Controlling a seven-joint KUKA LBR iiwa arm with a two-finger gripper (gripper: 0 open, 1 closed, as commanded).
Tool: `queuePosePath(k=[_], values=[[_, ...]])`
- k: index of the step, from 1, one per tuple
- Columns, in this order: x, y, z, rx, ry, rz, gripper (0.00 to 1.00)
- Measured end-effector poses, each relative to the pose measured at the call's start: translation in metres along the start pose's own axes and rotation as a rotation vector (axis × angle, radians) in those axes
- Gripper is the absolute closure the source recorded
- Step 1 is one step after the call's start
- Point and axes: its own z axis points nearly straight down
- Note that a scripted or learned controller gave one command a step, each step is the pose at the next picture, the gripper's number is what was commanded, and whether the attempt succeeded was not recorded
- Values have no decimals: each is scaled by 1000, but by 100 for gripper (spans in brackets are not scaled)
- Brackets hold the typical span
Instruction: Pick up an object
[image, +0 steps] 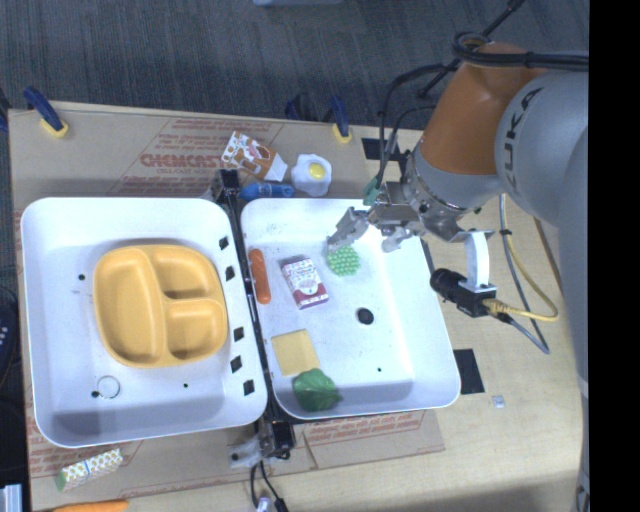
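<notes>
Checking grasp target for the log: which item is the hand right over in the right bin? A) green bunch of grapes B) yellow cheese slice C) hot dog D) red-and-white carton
A: the hand sits directly above the green bunch of grapes near the far side of the right bin, while the hot dog, carton and cheese slice lie farther left or nearer the camera.

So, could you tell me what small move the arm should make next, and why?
Probably a short drop straight down onto the green grapes. The gripper hangs just above them in the right bin, nothing shows between its fingers, and the red packet lies a little apart on the left, so the descent looks unobstructed.
</notes>
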Motion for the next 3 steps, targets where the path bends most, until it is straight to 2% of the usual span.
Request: queuePosePath(k=[1, 2, 3], values=[[8, 21, 170, 0, 0, -188, 0], [8, 21, 159, 2, -1, -194, 100], [44, -30, 69, -2, -1, -380, 100]])
